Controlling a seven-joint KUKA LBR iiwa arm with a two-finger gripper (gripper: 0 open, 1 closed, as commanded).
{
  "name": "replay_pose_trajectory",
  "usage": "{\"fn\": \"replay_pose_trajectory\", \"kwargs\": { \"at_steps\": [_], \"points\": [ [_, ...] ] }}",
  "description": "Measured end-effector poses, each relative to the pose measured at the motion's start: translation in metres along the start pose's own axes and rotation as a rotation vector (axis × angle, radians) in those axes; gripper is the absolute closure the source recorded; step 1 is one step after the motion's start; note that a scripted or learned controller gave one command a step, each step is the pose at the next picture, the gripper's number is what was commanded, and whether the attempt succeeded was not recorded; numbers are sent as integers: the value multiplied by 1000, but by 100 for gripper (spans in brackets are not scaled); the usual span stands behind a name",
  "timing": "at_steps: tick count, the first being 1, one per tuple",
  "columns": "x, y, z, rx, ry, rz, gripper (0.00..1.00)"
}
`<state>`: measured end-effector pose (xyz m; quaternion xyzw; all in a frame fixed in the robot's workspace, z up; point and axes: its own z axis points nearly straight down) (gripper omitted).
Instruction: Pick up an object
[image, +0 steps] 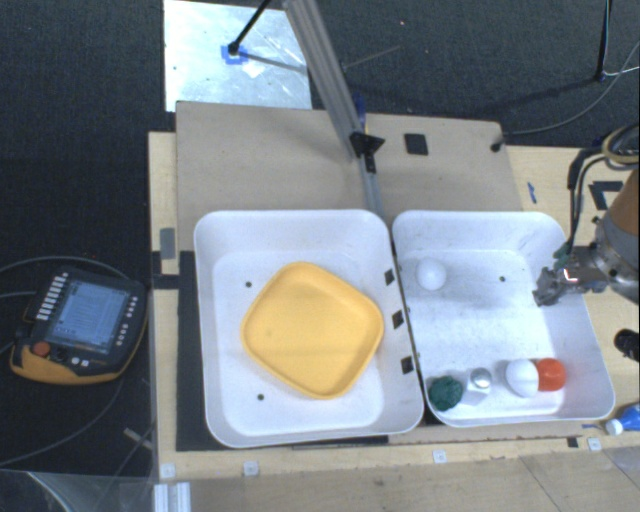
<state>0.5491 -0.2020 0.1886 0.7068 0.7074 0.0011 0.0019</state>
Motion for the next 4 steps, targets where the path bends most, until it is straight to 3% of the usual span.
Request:
{"fn": "replay_pose_trajectory", "kwargs": {
  "at_steps": [1, 4],
  "points": [
    [0, 1, -31, 1, 0, 0, 100],
    [157, -22, -34, 4, 2, -5, 100]
  ]
}}
